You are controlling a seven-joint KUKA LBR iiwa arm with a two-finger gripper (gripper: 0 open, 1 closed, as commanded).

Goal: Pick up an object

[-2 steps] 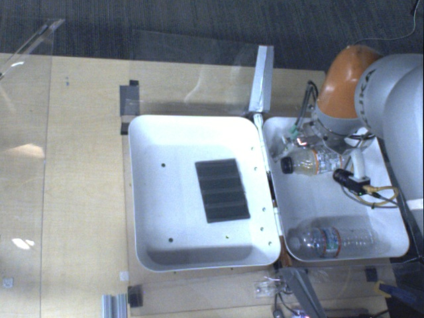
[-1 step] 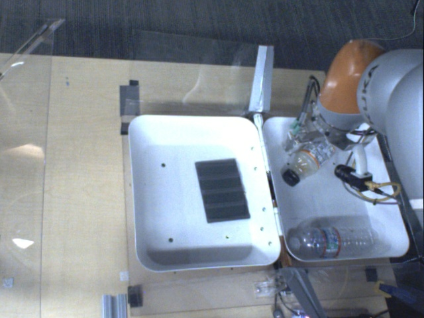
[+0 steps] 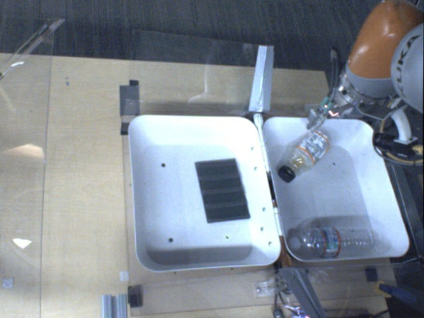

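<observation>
1. Two shallow white bins sat side by side on the bench: a left bin [image 3: 142, 177] and a right bin [image 3: 371, 197].
2. The left bin held one item, a dark ribbed block [image 3: 222, 189] lying flat near its centre.
3. The right bin held two clear plastic bottles. One, a small bottle with a dark cap [image 3: 305, 154], hung tilted with the cap pointing down-left, over the bin's upper left part.
4. The other, a larger bottle [image 3: 328, 240], lay on its side along the near wall, with a bluish and reddish label whose writing was too blurred to read.
5. The gripper [image 3: 320, 119] sat at the small bottle's upper end; the fingers looked closed on that end, with the bottle dangling below them.
6. Letters on the arm's grey housing at the top right were cut off and unreadable.
</observation>
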